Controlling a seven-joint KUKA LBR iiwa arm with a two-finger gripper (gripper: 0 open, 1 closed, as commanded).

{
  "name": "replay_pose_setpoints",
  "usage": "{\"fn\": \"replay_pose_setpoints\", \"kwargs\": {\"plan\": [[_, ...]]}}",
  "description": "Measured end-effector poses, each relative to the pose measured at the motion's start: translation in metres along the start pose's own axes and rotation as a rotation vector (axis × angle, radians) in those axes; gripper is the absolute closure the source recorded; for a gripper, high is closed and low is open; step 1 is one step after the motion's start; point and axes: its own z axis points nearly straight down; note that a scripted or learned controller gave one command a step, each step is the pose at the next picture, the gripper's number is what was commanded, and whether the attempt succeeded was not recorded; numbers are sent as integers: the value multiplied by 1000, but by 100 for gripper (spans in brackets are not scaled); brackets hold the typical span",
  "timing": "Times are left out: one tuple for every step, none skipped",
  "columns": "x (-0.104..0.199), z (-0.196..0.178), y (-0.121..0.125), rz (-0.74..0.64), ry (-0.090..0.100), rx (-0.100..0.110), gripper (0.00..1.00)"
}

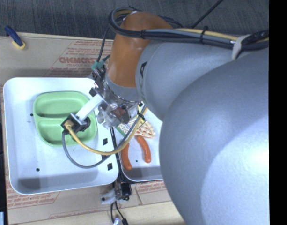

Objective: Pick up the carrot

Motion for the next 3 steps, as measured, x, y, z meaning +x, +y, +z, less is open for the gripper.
{"fn": "replay_pose_setpoints", "kwargs": {"plan": [[56,-163,-36,65,3,-4,100],[69,-24,-76,340,-1,-4,100],[69,-24,-77,340,-1,-3,0]]}}
